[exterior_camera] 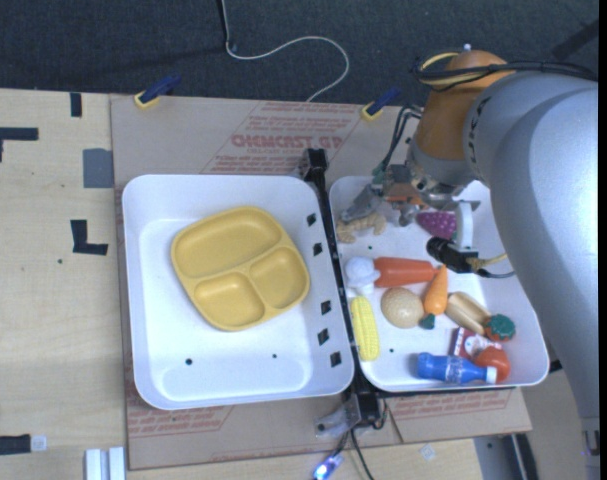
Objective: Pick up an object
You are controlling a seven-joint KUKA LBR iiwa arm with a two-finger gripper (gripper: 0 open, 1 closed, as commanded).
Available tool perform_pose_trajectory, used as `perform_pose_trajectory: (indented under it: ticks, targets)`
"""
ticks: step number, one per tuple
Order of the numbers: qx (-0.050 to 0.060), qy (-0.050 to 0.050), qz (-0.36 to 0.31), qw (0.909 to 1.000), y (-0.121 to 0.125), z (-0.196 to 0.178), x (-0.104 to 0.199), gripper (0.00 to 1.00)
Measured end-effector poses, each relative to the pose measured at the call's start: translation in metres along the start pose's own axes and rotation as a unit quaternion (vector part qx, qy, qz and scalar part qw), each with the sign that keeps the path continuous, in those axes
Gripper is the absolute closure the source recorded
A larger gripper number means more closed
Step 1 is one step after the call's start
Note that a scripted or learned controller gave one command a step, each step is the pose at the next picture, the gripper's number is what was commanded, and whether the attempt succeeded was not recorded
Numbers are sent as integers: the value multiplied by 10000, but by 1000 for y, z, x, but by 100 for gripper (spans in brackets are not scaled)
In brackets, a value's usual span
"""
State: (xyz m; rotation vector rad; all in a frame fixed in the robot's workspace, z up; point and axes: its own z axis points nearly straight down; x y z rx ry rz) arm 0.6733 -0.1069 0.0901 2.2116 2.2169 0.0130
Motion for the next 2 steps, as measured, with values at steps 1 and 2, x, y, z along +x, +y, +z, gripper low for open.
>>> perform_pose_trajectory:
  ticks: [1,2]
  targets:
    - [22,4,-6,10000,-2,-9,1,100]
    - [7,71,0,10000,0,-66,104,100]
